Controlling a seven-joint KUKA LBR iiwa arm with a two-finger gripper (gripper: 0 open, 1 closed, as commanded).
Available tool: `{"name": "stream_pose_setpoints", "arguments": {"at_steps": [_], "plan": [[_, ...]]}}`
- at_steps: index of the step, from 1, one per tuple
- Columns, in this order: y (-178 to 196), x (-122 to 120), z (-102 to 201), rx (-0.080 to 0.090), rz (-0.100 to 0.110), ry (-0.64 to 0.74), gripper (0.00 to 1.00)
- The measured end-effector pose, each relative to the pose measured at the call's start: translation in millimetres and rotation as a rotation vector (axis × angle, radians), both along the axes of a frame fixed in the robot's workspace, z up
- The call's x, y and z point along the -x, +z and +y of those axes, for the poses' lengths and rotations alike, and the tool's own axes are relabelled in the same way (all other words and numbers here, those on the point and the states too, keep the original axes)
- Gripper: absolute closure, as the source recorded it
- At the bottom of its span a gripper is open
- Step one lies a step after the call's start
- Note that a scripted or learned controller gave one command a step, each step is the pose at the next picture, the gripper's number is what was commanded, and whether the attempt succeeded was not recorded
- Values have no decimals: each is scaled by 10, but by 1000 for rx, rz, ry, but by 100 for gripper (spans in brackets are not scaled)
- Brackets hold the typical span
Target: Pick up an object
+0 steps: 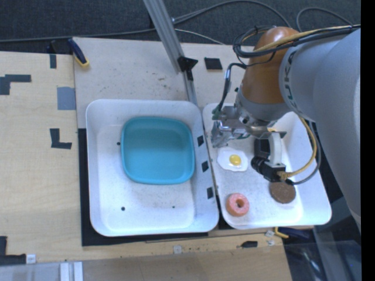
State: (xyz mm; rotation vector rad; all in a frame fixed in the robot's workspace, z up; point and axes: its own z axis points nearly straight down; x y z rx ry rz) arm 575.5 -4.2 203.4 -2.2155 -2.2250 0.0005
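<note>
Bench (35, 157) of pale wood fills the left of the camera view, marked with dark and grey tape squares, and a blue-and-yellow clamp (78, 52) lies at its far side, beyond the left bin's far left corner. Left bin (105, 215), shallow and white, holds a square teal plate (158, 150) that lies flat in its middle, apart from every wall. A metal pole (167, 31) slants up from behind the far right corner of that bin. Just right of the left bin, with their walls touching, sits the right bin (310, 212). Three toy foods rest on its floor: a fried egg (233, 161) near its left wall, a pink doughnut (238, 204) nearer the camera than the egg and close to the front wall, and a brown cookie (283, 192) to the right of the doughnut, well apart from it. The gripper (224, 131) hangs low over the far left part of the right bin, just beyond the egg and beside the wall shared with the left bin; whether it is open or closed cannot be told, and nothing is seen held in it. Behind it rises the orange band (266, 69) of the arm (328, 81), whose grey bulk covers the right bin's far right side. A black fitting (266, 157) with cables hangs between the egg and the cookie.
</note>
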Motion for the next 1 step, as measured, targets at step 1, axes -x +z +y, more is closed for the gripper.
{"name": "stream_pose_setpoints", "arguments": {"at_steps": [1], "plan": [[160,-213,477,0,-2,0,100]]}}
